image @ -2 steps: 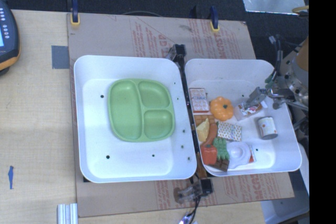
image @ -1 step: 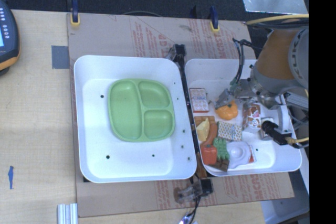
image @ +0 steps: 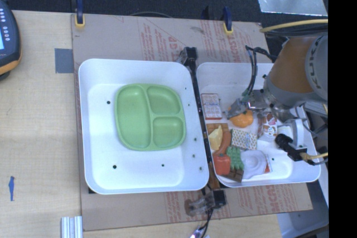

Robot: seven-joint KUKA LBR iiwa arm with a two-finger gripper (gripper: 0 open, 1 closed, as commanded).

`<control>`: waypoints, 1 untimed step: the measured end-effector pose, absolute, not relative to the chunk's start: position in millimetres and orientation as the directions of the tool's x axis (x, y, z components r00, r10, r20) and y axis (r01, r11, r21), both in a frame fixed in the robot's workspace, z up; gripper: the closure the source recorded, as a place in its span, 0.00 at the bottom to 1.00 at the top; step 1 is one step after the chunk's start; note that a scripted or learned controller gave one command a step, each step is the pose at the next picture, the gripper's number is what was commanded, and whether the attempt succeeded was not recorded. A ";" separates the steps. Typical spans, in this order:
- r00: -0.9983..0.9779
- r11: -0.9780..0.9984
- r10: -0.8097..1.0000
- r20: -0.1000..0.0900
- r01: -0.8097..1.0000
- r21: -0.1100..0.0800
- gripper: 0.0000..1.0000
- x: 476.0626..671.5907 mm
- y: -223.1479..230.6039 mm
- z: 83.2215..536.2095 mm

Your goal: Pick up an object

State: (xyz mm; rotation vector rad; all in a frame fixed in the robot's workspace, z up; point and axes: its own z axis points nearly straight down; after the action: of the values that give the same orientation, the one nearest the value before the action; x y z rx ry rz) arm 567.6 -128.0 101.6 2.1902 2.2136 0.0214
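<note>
- Two bins side by side on a cardboard sheet [image: 167,39], which lies on the tabletop [image: 33,136].
- Left bin [image: 95,120]: a divided plate [image: 149,117] lies in it, near its centre.
- Right bin [image: 290,173]: a clutter of small items, among them a round fruit [image: 241,119], a carton [image: 211,106] at the bin's left wall, a lidded cup [image: 254,163] nearer the front.
- Arm [image: 295,72] reaches over the right bin from the right; claw [image: 249,104] just above the round fruit.
- Handheld pendant [image: 8,36] at the tabletop's left edge.
</note>
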 end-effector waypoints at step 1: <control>-0.009 0.009 1.000 -0.009 1.000 0.024 1.00 566.6 -129.0 110.5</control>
State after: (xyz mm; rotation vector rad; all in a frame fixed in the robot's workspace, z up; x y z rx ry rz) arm 566.6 -129.0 110.5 2.1945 2.2148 0.0169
